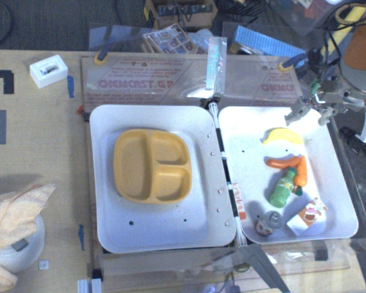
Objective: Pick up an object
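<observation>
The gripper (pixel 310 110) hangs over the top right corner of the right bin (pixel 244 133). Its fingers (pixel 296 113) are spread apart and hold nothing. A yellow banana (pixel 282 137) lies just below and to the left of them, not touching. Under the banana are one orange hot dog (pixel 283 162), one carrot (pixel 301 172), one green bottle (pixel 282 190), one small can (pixel 269 223) and one little carton (pixel 308 215), all in the right bin. The left bin (pixel 104 212) holds one yellow plate (pixel 151 165) with three parts. Both bins sit on a wooden tabletop (pixel 30 139). One white box (pixel 49 71) and a tan cloth (pixel 15 215) lie on the left. Boxes and wires sit on the floor behind.
</observation>
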Tool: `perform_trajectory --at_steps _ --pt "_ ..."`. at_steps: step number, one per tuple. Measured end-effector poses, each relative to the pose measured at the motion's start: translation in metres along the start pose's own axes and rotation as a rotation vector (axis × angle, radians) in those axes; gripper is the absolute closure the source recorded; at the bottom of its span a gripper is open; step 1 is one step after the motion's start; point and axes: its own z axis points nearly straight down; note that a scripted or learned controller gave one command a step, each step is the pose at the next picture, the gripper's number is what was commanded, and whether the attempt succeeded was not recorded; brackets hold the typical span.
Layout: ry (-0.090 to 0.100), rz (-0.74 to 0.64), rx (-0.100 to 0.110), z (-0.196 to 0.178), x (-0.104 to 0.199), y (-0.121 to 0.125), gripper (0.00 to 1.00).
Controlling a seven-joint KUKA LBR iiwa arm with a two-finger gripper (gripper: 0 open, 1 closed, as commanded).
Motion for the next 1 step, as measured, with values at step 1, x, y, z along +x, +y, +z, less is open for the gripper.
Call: perform_trajectory --at_steps 1 --pt "-0.001 0.231 -0.003 0.1183 -0.0202 0.0063 0.00"
